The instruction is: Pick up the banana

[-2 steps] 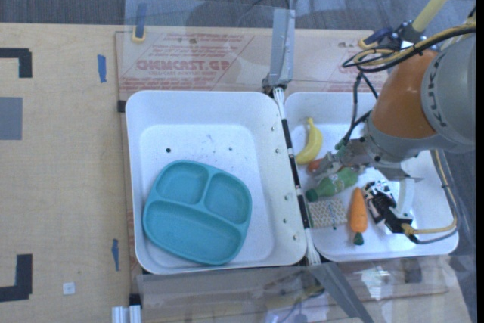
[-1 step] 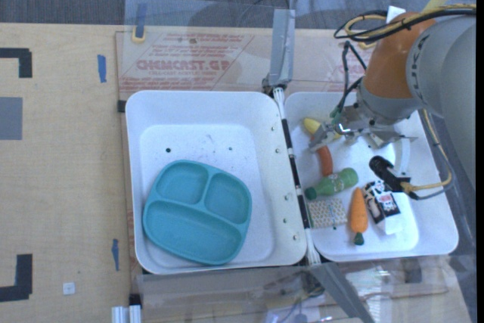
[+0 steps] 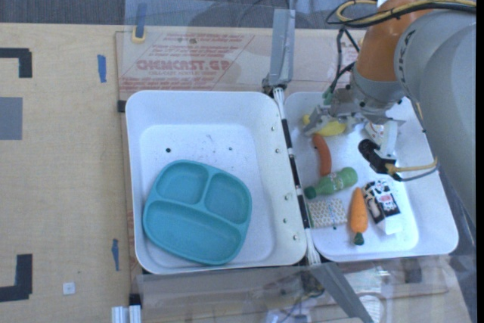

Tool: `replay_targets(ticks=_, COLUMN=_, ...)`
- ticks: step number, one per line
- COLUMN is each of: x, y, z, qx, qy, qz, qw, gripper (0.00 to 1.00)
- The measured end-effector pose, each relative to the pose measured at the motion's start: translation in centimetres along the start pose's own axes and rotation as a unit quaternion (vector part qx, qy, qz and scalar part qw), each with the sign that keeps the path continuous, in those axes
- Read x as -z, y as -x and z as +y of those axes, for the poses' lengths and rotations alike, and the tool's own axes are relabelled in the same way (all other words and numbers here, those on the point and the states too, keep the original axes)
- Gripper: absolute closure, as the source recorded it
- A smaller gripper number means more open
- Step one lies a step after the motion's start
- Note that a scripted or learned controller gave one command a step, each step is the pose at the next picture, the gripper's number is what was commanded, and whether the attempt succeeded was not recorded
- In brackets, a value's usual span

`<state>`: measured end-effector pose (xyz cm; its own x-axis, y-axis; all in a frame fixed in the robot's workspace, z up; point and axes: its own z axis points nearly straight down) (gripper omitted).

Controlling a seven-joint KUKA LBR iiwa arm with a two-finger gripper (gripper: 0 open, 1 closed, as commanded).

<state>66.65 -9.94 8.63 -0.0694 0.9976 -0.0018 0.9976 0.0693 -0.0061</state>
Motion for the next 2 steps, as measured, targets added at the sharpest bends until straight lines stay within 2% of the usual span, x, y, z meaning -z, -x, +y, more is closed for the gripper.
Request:
replay_targets(ticks=1, x=0.7, y=-0.2, z=0.0, qx=0.002, qy=-0.001, qz=-0.001, qw=1.0, gripper=1.0)
replay_targets(ticks=2, x=9.6, y=-6.5, z=0.5, qx=0.036, qy=0.002, qz=0.0, qw=0.9994, gripper=1.0)
